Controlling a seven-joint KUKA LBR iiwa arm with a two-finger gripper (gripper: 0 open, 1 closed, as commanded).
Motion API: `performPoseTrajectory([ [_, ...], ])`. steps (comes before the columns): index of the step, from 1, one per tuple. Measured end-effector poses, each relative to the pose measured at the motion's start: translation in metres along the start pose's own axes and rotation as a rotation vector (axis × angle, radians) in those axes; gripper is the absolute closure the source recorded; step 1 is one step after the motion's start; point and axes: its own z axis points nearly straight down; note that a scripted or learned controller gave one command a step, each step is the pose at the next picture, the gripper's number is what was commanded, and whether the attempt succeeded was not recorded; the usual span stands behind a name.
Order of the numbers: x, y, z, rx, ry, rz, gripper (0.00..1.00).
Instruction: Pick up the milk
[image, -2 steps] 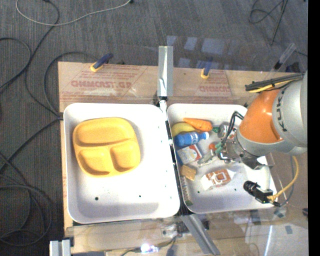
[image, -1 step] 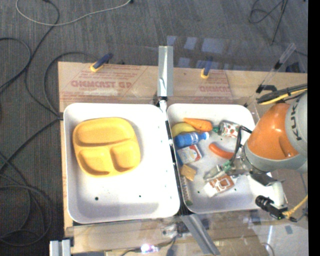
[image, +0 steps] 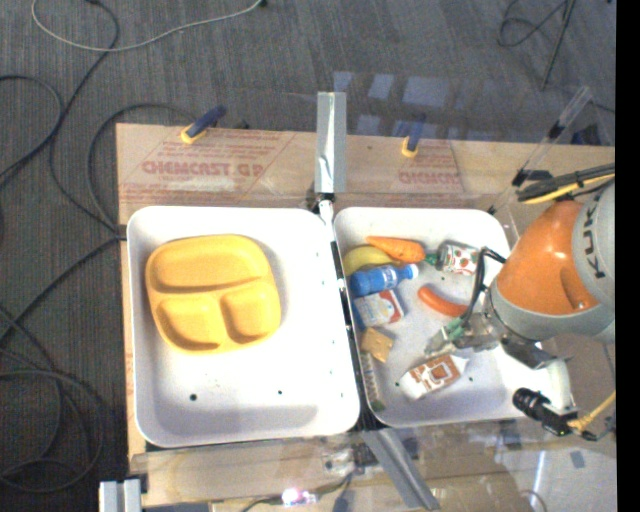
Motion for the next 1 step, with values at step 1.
performPoseTrajectory([
  [1, 0.0, -0.0001, 0.0001, 0.0, 0.0, 0.0, 0.0],
])
